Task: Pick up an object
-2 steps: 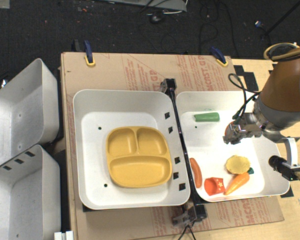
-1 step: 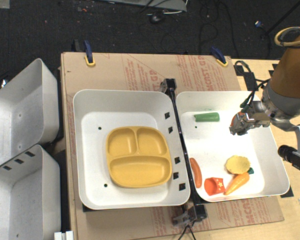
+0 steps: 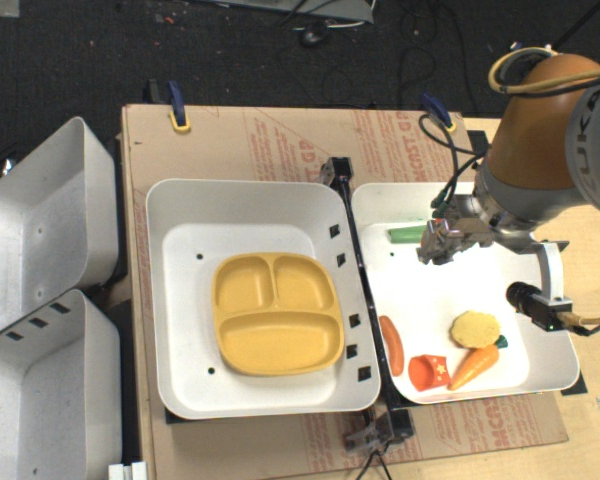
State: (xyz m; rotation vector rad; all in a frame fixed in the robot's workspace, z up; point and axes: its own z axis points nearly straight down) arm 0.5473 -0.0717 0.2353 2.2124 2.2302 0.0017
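Observation:
The right bin (image 3: 548, 373) holds a green stick (image 3: 404, 234) at its far left, a red sausage (image 3: 391, 342), a red pepper piece (image 3: 430, 370), an orange carrot (image 3: 475, 364) and a yellow round piece (image 3: 475, 328). My gripper (image 3: 436, 246) hangs over the bin's upper middle, just right of the green stick's end. I see nothing clearly between its fingers. The arm's orange band (image 3: 545, 118) rises to the upper right.
The left bin (image 3: 170, 298) carries a yellow divided plate (image 3: 277, 313). A black divider (image 3: 352, 268) runs between the bins. Blue clamps (image 3: 178, 108) hold the cardboard at the back. Two grey tubs (image 3: 40, 268) stand off the bench's left side.

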